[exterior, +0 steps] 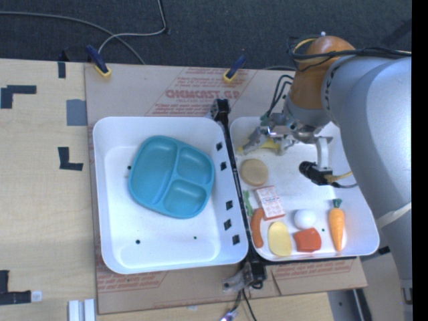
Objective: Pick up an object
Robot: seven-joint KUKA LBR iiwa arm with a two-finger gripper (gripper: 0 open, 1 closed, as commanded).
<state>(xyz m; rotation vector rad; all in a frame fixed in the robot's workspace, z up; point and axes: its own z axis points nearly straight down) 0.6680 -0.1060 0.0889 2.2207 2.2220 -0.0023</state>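
Observation:
My gripper (265,139) hangs low over the back left of the right bin (361,209), close to the wall between the bins. A bit of a yellow object (271,148) peeks out right under it, mostly hidden. Just in front lies a round tan cookie (254,172). Further forward are a red and white packet (270,202), a white egg (305,218), a carrot (336,227), an orange sausage (257,227), a yellow piece (279,238) and a red piece (307,239).
The left bin (110,199) holds a blue divided plate (171,176). A black part on a cable (314,172) sits beside the gripper, right of the cookie. The arm's grey body (374,126) covers the right bin's back right corner.

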